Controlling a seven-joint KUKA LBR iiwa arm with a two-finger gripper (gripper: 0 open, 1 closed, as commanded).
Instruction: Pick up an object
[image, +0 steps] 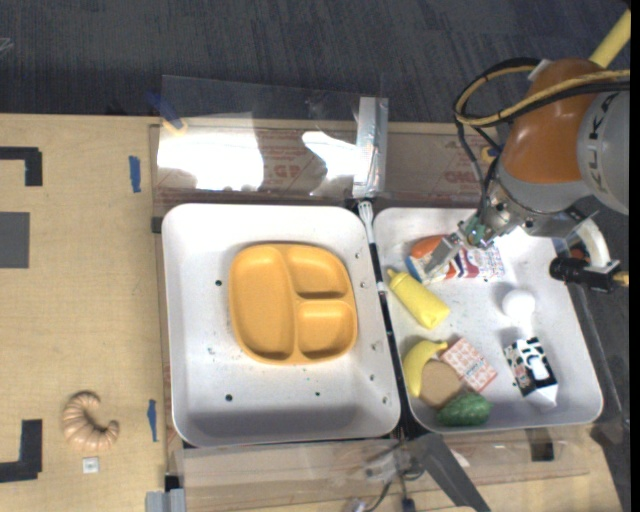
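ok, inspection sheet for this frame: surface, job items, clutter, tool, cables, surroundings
Surface: wooden bench, two white bins; left bin holds a yellow divided tray.
Job's things: right bin holds a yellow bottle, red-white carton, banana, green item, black-white carton.
Clutter: croissant-like toy on the bench.
Grippers: tool low by the red-white carton; grasp unclear.
Cables: yellow-black loops above the wrist.
Surroundings: dark floor.
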